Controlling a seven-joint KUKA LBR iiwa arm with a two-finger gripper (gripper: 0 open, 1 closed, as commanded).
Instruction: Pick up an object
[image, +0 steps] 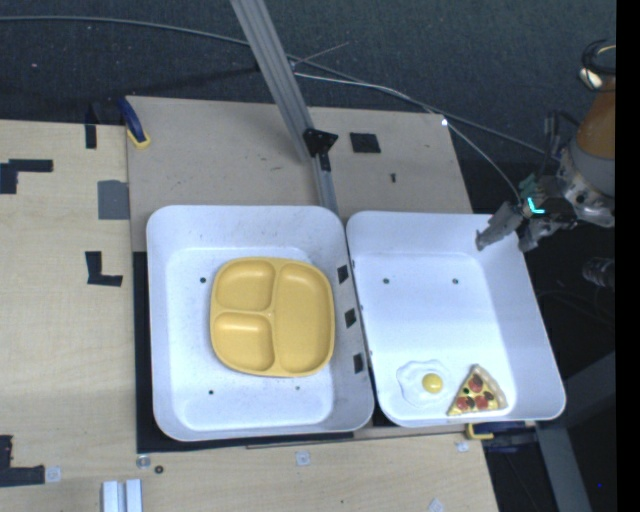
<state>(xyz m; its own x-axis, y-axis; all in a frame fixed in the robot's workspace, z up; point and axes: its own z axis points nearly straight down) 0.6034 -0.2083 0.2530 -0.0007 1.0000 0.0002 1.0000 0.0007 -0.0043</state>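
End effector sits over the upper right corner of the right shallow white bin, above the rim, nothing between its fingers. Can't tell from here whether they're spread or pressed together, too small and dark. Grey arm with the orange band comes in from the right edge.

Same bin, near-right corner: white fried egg toy with yellow yolk, and just beside it on the right a pizza slice toy with red toppings. Both well apart from the end effector.

Left shallow white bin holds a yellow plastic divided plate with three compartments, flat, roughly centred.

Both bins rest on the light wooden table. A grey metal bar runs at a slant from the top toward the gap between the bins.
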